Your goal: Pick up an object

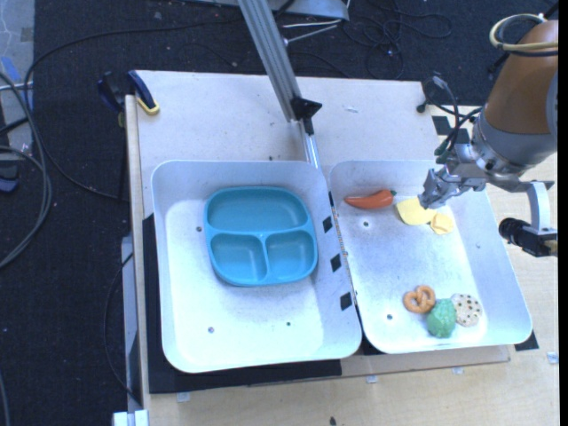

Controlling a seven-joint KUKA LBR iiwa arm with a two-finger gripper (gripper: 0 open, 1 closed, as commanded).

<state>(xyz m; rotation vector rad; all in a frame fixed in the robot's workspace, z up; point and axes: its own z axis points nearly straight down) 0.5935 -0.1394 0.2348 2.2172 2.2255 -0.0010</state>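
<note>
Hovering low over yellow piece (411, 211)

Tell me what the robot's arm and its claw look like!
The arm is fat and round, with a wide orange band and a grey section below it. A pale cable loops over its top. At the end sits the gripper, a small grey metal claw. Black cables hang beside the wrist.

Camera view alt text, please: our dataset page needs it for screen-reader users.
The gripper hangs low over the right bin, beside a yellow piece and an orange-red pepper; a pretzel, green lump and cookie lie near its front. A blue divided tray sits in the left bin.
</note>
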